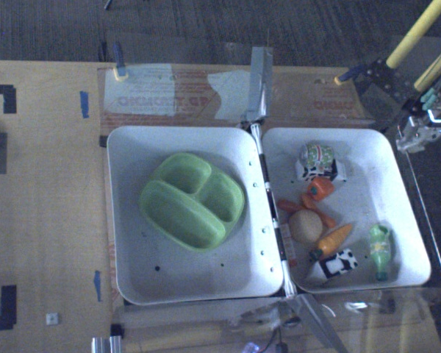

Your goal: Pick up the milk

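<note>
Camera view: at the right margin, the metal gripper (pixel 420 131) hangs just outside the far right corner of the right-hand shallow white bin (pixel 404 197), partly cut off by the frame and blurred, so whether it is released or clenched cannot be told; nothing is seen in its grasp. The cow-spotted white milk carton with a green and red label (pixel 320 162) lies in that bin's far part, well apart from the gripper. Nearer the camera sit one smaller black-and-white spotted box (pixel 338 263), possibly a second milk, one orange carrot (pixel 331 240) touching it, one tan round potato-like ball (pixel 305 226), one pale green plastic bottle (pixel 380 251) and one rounded orange piece (pixel 320 188); small orange scraps beside it are too indistinct to count. The left-hand shallow white bin (pixel 132 271) holds one green divided plastic plate (pixel 192 210).
</note>
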`<action>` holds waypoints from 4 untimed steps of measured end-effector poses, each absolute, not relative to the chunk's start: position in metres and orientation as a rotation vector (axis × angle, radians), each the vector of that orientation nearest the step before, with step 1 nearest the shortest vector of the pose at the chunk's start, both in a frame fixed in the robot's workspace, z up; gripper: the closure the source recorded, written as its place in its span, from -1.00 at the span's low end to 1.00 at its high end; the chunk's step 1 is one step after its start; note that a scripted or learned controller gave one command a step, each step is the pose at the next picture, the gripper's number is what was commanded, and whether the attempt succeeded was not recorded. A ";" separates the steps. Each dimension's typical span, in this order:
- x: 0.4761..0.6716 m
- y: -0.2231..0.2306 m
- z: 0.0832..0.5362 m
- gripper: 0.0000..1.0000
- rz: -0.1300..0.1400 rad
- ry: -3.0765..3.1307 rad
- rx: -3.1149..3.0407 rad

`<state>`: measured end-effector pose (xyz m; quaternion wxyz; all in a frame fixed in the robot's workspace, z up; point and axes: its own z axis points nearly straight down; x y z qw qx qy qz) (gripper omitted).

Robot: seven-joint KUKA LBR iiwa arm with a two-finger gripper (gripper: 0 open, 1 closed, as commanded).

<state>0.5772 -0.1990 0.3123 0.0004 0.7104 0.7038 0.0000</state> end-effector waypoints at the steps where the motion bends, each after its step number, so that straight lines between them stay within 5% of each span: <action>1: 0.525 -0.210 0.340 1.00 0.000 2.261 2.180; 2: 0.480 -0.224 0.362 1.00 0.000 2.305 2.133; 3: 0.549 -0.213 0.322 1.00 0.001 2.261 2.176; 4: 0.497 -0.223 0.331 1.00 0.000 2.140 2.300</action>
